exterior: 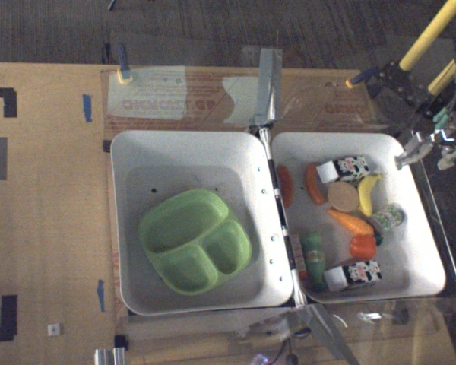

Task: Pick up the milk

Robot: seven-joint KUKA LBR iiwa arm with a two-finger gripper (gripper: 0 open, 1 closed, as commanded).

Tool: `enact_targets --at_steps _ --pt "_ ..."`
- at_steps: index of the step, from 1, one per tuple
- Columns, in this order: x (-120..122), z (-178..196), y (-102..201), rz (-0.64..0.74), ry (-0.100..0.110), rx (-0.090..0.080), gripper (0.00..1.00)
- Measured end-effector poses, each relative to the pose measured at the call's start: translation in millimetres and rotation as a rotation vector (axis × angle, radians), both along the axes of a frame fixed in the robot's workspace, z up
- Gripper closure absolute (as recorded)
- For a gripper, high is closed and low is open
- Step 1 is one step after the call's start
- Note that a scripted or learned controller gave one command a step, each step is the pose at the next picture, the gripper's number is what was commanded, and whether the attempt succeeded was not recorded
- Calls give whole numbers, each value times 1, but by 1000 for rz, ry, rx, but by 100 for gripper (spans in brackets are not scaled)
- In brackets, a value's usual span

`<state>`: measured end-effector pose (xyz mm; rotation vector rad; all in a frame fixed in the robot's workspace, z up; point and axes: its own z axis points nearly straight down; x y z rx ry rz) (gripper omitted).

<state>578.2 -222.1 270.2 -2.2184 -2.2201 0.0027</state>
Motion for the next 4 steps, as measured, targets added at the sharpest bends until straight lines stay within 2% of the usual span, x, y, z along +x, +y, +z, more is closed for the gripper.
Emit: enact_targets --at_steps 1,2,3,4 --pt "26 -145 26 154 -1 0 0" --pt "26 -135 26 154 -2 0 100" --pt "-14 -60 101 526 -2 2 100" --pt "-17 42 131 644 -6 -1 100"
